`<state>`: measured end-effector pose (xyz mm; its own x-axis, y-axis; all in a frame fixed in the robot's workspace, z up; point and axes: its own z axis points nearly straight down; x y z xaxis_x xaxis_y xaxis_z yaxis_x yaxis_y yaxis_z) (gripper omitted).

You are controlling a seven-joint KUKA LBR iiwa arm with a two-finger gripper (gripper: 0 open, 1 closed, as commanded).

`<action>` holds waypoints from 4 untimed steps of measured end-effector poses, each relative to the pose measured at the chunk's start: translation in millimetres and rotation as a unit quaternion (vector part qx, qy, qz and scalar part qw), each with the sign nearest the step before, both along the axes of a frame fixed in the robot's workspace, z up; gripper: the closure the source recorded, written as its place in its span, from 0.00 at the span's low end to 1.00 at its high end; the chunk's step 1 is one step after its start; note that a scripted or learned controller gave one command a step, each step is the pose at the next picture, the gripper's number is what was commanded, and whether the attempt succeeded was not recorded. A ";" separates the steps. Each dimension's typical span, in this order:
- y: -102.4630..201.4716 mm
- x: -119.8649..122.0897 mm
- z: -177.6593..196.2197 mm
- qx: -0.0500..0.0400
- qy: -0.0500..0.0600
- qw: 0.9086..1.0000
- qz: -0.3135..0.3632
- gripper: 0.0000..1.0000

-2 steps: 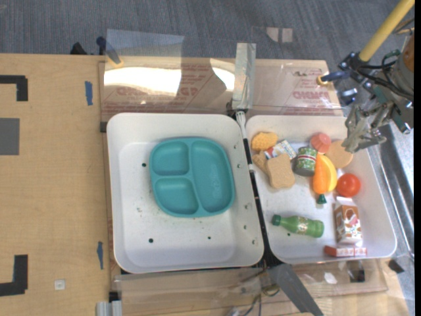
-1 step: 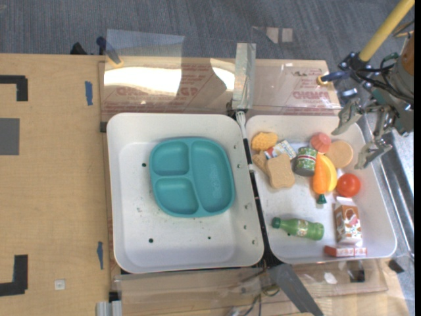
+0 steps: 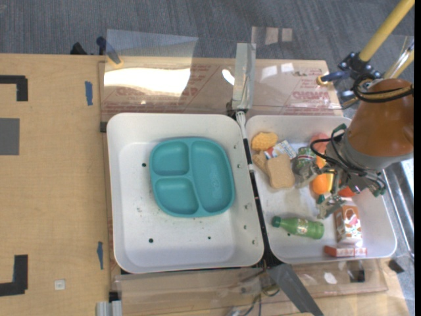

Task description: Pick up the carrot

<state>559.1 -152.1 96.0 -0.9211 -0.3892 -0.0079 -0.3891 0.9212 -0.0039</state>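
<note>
Red carton (image 3: 346, 224) lies nearest camera in right bin (image 3: 388, 242), just below gripper (image 3: 327, 191). Green bottle (image 3: 299, 226) lies down-left of jaws. Carrot (image 3: 321, 184), orange, sits right at jaws; grip on it unclear, jaw state cannot be told. Bread slice (image 3: 279, 170) left of jaws. Teal divided plate (image 3: 192, 176) far left, in left bin (image 3: 125, 196).

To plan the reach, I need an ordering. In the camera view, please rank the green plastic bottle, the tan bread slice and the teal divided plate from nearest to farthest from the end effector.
1. Green plastic bottle, right bin, below-left of the end effector.
2. Tan bread slice, right bin, farther left.
3. Teal divided plate, left bin.
</note>
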 end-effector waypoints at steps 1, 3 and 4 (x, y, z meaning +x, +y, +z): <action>2.1 1.6 10.1 0.001 -0.002 1.000 0.001 1.00; 42.5 -34.5 5.4 0.000 -0.001 0.999 0.038 1.00; 94.5 -64.5 149.7 -0.001 -0.005 0.998 0.056 1.00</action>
